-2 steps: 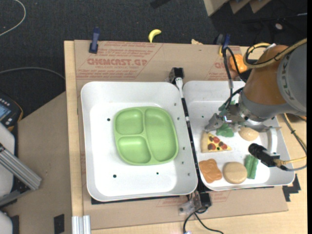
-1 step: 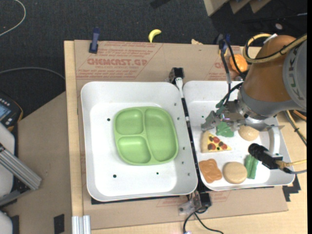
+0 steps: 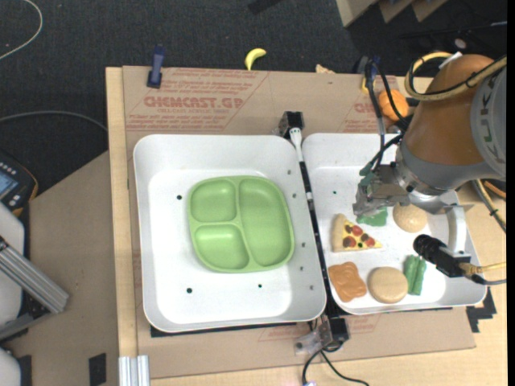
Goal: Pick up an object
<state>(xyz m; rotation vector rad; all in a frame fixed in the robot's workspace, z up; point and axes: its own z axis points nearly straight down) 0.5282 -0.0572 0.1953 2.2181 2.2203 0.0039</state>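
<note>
My gripper (image 3: 372, 203) hangs low in the right bin (image 3: 338, 161), near its middle, right over a small green toy piece (image 3: 373, 215) that shows just under it. Whether the piece is held is hidden. A pizza slice toy (image 3: 354, 236) lies just in front and to the left of the gripper. A pale round piece (image 3: 409, 217) sits to its right. Along the bin's front edge lie an orange-brown piece (image 3: 347, 281), a tan round bun (image 3: 388, 285) and a green ridged piece (image 3: 416, 274).
The left bin (image 3: 161, 175) holds a green divided plate (image 3: 241, 222). A black clip (image 3: 291, 123) sits where the bins meet at the back. On the board behind lie a yellow banana toy (image 3: 255, 56) and a blue clamp (image 3: 155, 68).
</note>
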